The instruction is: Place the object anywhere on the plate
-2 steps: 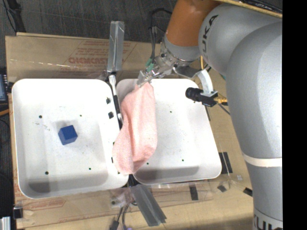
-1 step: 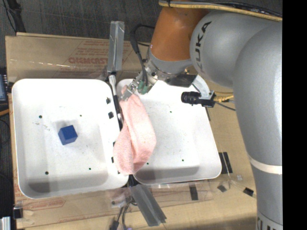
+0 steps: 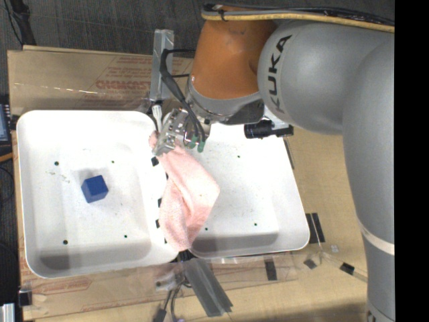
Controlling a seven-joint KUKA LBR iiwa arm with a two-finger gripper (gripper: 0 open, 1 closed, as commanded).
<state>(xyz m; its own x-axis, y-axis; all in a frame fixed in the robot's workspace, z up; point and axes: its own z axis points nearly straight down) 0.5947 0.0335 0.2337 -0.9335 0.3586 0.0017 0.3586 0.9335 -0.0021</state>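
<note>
A pink cloth (image 3: 188, 198) hangs in a long fold over the divide between the two bins, its lower end near the front rims. Its top corner is pinched in my gripper (image 3: 169, 138), which stands above the inner back corner of the right bin (image 3: 268, 200) and is shut on the cloth. The grey arm with its orange band (image 3: 228, 52) comes in from the upper right and hides the back of the right bin. A small blue cube (image 3: 94, 188) lies on the floor of the left bin (image 3: 40, 153), well to the left of the gripper.
A cardboard sheet (image 3: 80, 76) lies behind the bins. An upright grey post (image 3: 161, 59) stands at the back between them, close to the gripper. A grey bracket (image 3: 206, 287) sticks out below the front rims.
</note>
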